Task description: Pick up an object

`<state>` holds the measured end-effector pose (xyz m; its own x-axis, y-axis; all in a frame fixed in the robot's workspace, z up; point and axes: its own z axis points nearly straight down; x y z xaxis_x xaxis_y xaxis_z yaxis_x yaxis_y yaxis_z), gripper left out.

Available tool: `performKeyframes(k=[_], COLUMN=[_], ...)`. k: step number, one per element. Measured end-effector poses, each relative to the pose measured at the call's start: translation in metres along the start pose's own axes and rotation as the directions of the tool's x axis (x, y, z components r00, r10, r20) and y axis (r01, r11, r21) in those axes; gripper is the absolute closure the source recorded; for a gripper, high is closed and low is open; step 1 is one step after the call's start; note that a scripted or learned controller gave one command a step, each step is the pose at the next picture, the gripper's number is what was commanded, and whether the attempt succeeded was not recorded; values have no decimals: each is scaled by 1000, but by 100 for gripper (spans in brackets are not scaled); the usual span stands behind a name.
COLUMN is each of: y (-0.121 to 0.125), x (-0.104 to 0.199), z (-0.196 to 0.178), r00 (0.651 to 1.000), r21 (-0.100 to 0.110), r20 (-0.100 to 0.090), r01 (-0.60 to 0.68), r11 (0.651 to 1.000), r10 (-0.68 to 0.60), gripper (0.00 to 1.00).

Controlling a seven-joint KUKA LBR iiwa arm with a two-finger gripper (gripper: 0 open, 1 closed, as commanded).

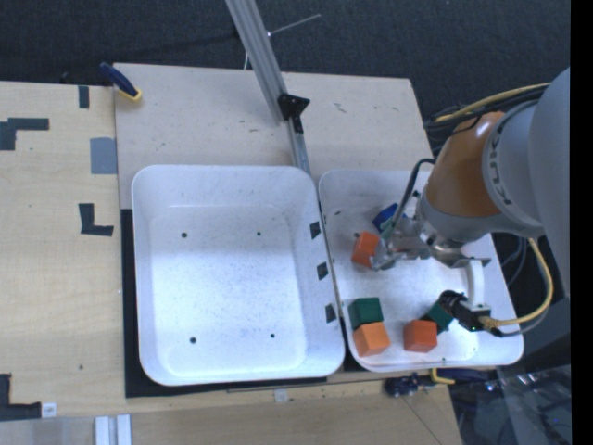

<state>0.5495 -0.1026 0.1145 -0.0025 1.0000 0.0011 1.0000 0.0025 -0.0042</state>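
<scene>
In the right bin, an orange block lies near the bin's left wall. My gripper is low in this bin, right beside that block on its right side and seemingly touching it. A blue object peeks out just behind the gripper, partly hidden by the wrist. Toward the front of the bin lie a green block, an orange block, a red-orange block and a dark green object.
The left bin sits next to the right one, their walls touching. A slanted metal pole runs from the top of the view down to the gap between the bins. My arm's orange band hangs over the right bin's right half.
</scene>
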Motion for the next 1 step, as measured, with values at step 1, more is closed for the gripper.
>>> performKeyframes(k=[1], y=[-2], x=[6], z=[-44], r00=[1000], r21=[-7], r20=[1], r01=[-1], r11=[1000], r10=[1], gripper=[100])
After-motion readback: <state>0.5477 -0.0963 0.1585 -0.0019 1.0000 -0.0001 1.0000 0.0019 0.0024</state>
